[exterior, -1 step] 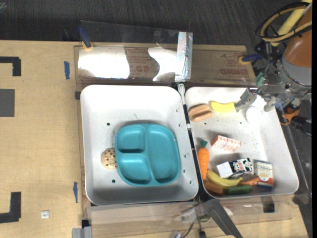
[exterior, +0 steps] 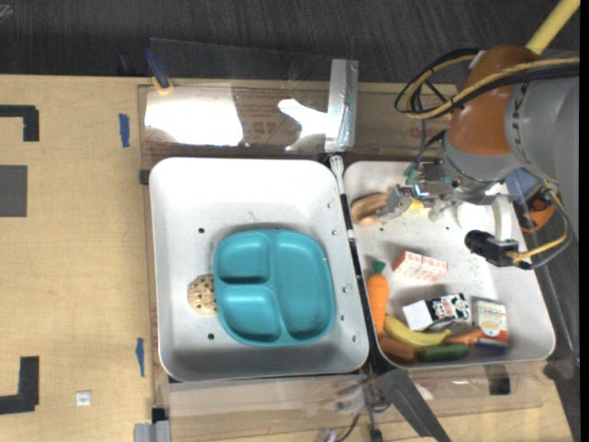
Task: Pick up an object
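Note:
The right bin [exterior: 532, 295] holds the loose items. A tan bread roll [exterior: 365, 208] lies in its far left corner. My gripper [exterior: 406, 201] hangs low just right of that roll, close to its end; whether it touches the roll is unclear. Toward the front lie an orange carrot [exterior: 377, 298], a yellow banana [exterior: 416, 332], a red and white packet [exterior: 421, 265], a black and white carton [exterior: 448, 308] and a small yellow box [exterior: 490, 319]. Nothing is visibly held.
The left bin [exterior: 239, 187] holds a teal divided plate [exterior: 273, 285] with a cookie [exterior: 202, 295] at its left edge. The grey arm, its orange wrist [exterior: 488, 99] and its looping cables cover the right bin's far right corner. A metal divider [exterior: 341, 109] stands behind the bins.

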